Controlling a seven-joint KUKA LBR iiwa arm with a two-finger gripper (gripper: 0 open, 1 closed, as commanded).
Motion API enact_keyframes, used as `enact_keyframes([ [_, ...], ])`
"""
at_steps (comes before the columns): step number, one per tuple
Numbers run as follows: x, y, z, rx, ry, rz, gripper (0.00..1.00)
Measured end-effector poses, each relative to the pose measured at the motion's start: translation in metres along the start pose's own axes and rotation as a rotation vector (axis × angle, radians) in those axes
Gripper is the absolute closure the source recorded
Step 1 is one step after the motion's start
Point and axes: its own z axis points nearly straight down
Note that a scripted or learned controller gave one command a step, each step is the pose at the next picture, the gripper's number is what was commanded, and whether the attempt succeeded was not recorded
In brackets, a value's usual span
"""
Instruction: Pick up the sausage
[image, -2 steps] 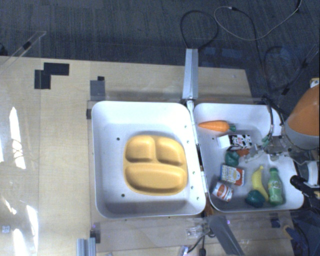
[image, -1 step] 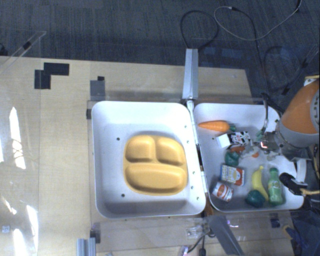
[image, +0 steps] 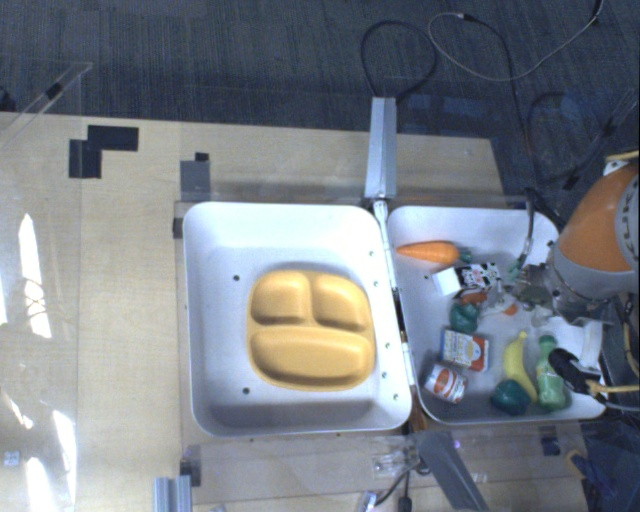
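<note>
While the arm (image: 605, 235) leans in from the right edge, grey and orange and partly cut off, its hand (image: 540, 300) sits low over the right bin (image: 425, 228), too blurred to make out. No sausage can be picked out for certain among the clutter. A carrot (image: 428, 252), a banana (image: 515, 362) and a small can (image: 446, 382) lie there. Left bin (image: 210, 300) carries a yellow sectioned tray (image: 308, 328).

Yellow tray (image: 308, 330), carrot (image: 428, 253), banana (image: 516, 362)
</note>
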Motion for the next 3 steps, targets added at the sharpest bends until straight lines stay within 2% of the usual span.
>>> enact_keyframes([
  [1, 0.002, 0.002, -0.012, -0.004, 0.003, -0.006, 1.00],
  [2, 0.042, 0.041, 0.000, 0.002, 0.001, 0.147, 1.00],
  [3, 0.031, 0.064, 0.001, 0.003, 0.000, 0.292, 1.00],
])
